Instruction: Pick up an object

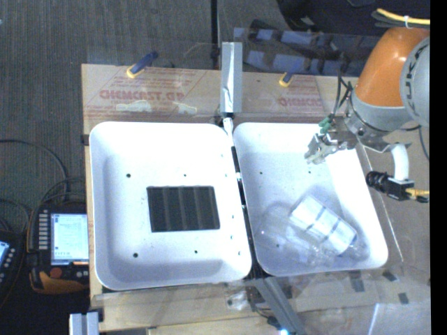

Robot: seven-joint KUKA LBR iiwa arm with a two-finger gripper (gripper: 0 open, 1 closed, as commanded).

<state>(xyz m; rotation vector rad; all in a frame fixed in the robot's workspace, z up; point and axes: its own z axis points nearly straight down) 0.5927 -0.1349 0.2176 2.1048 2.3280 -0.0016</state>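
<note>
Clear plastic bottle [323, 229] in right bin [279, 152] — outline faint, blurred.

A robotics lab, by the look of it: two white bins [105, 208] sit on a plywood tabletop [160, 93] held with clamps [141, 64], a teach pendant [61, 237] and loose cables [28, 166] lying on grey carpet [84, 19] alongside.
</note>
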